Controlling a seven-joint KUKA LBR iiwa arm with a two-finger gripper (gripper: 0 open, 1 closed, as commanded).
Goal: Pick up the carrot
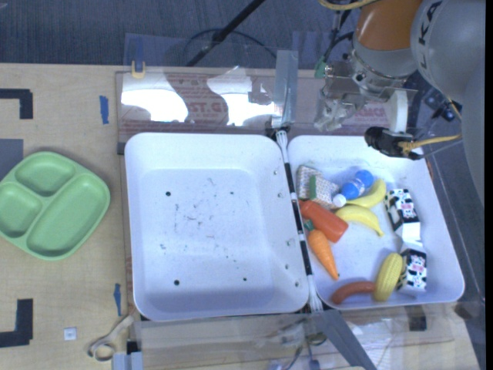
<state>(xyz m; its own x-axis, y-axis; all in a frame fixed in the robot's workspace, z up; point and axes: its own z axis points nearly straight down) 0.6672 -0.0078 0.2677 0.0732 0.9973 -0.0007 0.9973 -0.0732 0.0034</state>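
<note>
Arm [431, 29]: grey, orange band above the wrist, reaching in from the right at the top of the view, above the far edge of the right bin.
Gripper [333, 118]: hanging over the far rim of the right bin, well apart from the carrot; nothing seen between its fingers.
Fingers: pale and blurred against the bench behind; cannot tell whether apart or together.
Carrot [323, 253]: orange, lying in the right bin near the divider between the bins, pointed end toward the near rim, just beside the red bottle.
Red bottle [323, 219]: lying at a slant just above the carrot, touching or nearly touching it.
Blue bottle [354, 186]: white cap, lying near the bin's middle, against the bananas.
Bananas [366, 210]: two yellow, lying right of the red bottle.
Sausage [352, 291]: reddish, along the near rim, beside a yellow corn-like piece [389, 276].
Black-and-white cartons [404, 210]: along the right side of the bin.
Left bin [208, 222]: white, marked with small specks.
Green tray [50, 204]: divided, on the bench left of the bins.
</note>
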